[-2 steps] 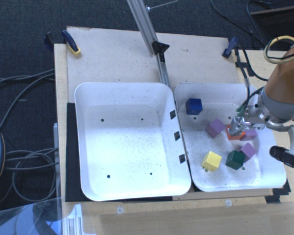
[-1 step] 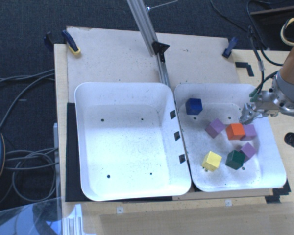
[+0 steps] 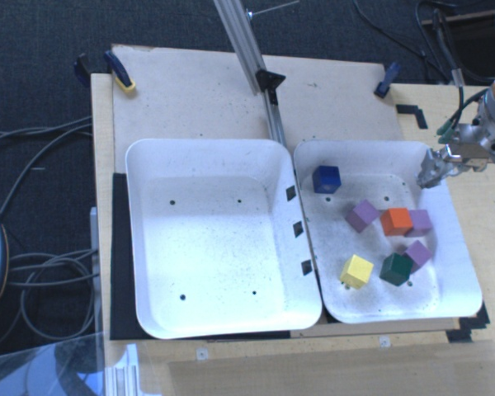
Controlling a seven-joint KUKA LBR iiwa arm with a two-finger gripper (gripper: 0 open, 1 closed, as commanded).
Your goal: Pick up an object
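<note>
The scene is evenly and brightly lit from above, the left bin (image 3: 214, 238) being washed nearly to glare, while soft short shadows are cast beside the blocks (image 3: 388, 238) and slight softness is seen throughout.

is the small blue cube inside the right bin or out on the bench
Inside: the small blue cube sits on the shallow white right bin's floor, within its rim.

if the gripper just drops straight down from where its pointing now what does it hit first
Probably the bare floor of the right bin near its far right corner. The gripper hangs clear of the orange block; depth is uncertain.
</note>
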